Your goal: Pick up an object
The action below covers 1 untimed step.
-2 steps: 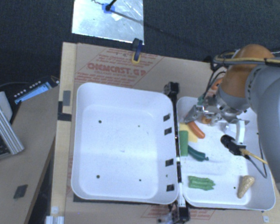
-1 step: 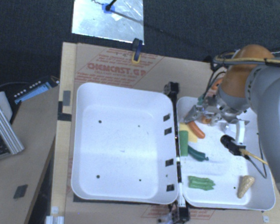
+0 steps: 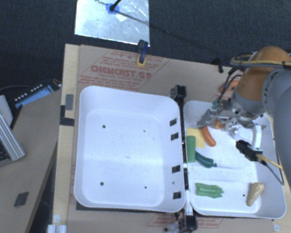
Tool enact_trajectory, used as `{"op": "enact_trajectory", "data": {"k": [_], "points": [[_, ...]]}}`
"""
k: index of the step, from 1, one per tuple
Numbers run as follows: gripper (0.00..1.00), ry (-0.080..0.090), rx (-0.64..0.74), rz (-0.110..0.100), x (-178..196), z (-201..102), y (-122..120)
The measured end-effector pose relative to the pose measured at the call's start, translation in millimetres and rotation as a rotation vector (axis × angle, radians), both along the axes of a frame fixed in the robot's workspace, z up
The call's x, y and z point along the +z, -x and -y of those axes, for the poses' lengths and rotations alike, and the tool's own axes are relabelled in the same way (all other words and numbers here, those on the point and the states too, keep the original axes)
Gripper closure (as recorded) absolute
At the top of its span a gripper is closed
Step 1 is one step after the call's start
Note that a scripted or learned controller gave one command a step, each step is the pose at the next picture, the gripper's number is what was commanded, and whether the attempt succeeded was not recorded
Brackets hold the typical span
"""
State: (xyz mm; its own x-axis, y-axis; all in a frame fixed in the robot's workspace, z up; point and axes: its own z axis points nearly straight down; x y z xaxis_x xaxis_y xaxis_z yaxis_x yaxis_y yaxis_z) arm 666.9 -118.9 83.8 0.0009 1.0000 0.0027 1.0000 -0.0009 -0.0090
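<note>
Just beneath the gripper (image 3: 213, 121), whose jaws I cannot tell open from closed, the orange carrot (image 3: 208, 135) perhaps touches the yellow block (image 3: 198, 139), which could spoil the grasp.

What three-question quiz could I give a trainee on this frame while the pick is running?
1. True or false: the left bin holds the loose objects.
2. Which object lies closest under the gripper: A) orange sausage-shaped piece, B) green leafy piece, C) beige cone?
3. Fill in: the yellow block sits against the ____ wall of the right bin, beside a green stick.

Key: 1 false, they lie in the right bin. 2 A. 3 left, next to the divider between the bins.
</note>
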Motion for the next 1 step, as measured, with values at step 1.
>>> {"op": "enact_trajectory", "data": {"k": [1], "points": [[0.00, 0.003, 0.005, 0.001, -0.2, -37.2, -0.3]]}}
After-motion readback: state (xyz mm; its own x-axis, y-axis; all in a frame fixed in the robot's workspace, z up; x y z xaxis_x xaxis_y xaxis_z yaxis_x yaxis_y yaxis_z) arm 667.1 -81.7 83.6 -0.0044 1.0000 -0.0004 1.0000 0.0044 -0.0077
